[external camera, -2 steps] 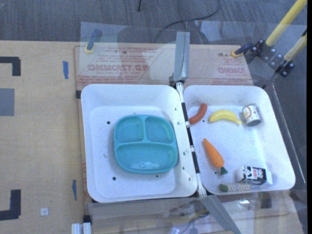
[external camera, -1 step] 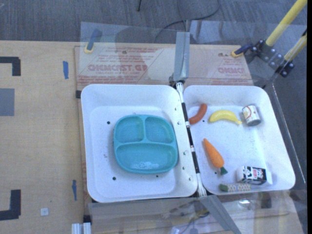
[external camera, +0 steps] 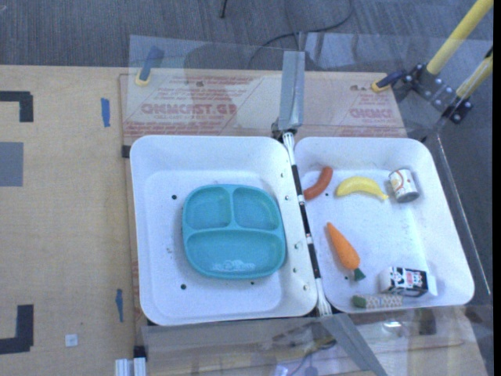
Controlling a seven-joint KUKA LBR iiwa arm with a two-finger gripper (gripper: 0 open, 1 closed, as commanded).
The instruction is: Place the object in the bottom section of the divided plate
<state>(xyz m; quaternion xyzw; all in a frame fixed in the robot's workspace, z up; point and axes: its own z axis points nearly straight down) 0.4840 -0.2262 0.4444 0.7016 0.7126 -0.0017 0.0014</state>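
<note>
Right now, from my remote seat, this is what the overhead view gives me.

Divided plate (external camera: 232, 229): teal, lying flat near the middle of the left bin (external camera: 156, 210), two small sections toward 12 o'clock and one wide section toward 6 o'clock.
Bottom section (external camera: 235, 257): bare teal with a faint pale sheen near its 6 o'clock rim; I see no item in it.
Right bin (external camera: 442, 233): touching the left bin along the centre seam; it holds all the loose items.
Sausage (external camera: 317, 182): at about 10 o'clock in the right bin, tilted, close to the seam.
Banana (external camera: 362, 187): at about 12 o'clock, lying flat, just beside the sausage on its 3 o'clock side.
Can (external camera: 403, 185): at about 1 o'clock, on its side, just beside the banana's tip.
Carrot (external camera: 343, 249): near the bin's middle toward 8 o'clock, orange body with its green end pointing to 5 o'clock.
Milk carton (external camera: 407, 280): at about 5 o'clock, on its side near the bin's wall.
Small green piece (external camera: 358, 301): at 6 o'clock against the rim; too small for me to identify.
Task object: the candidates all lie in the right bin, well apart from the plate; I cannot tell which one is meant.
Gripper jaws: I cannot tell whether they are open or closed.
Yellow poles (external camera: 467, 23): at the view's 1 o'clock corner, beyond the bins.
</note>
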